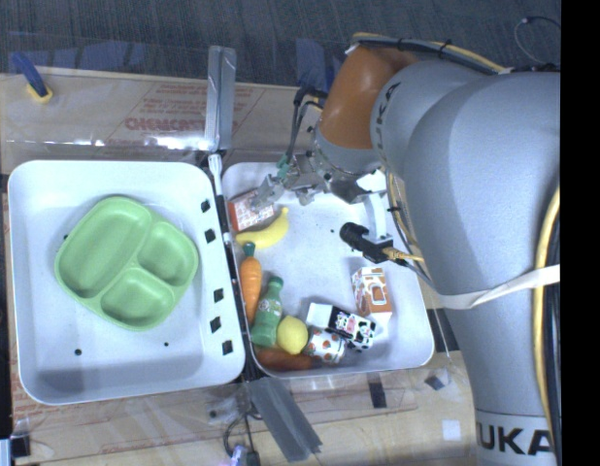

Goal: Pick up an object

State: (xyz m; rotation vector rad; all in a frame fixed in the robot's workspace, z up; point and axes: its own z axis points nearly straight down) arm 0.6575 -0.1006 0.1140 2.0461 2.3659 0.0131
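My gripper (283, 184) hangs low over the far left corner of the right bin (407, 352), under the orange wrist band. It is right beside a brown-red packet (249, 210) and just above a yellow banana (268, 232). I see nothing held in it. Further forward in the bin lie a carrot (251, 280), a green bottle (268, 311), a lemon (292, 335), a small can (327, 347), a black-and-white box (350, 326) and an orange-white carton (373, 292).
The left bin (38, 357) holds a green divided plate (125, 260). A black piece (363, 241) of the arm's cabling juts over the right bin's middle. The bulky grey arm (475, 192) covers the bench's right side.
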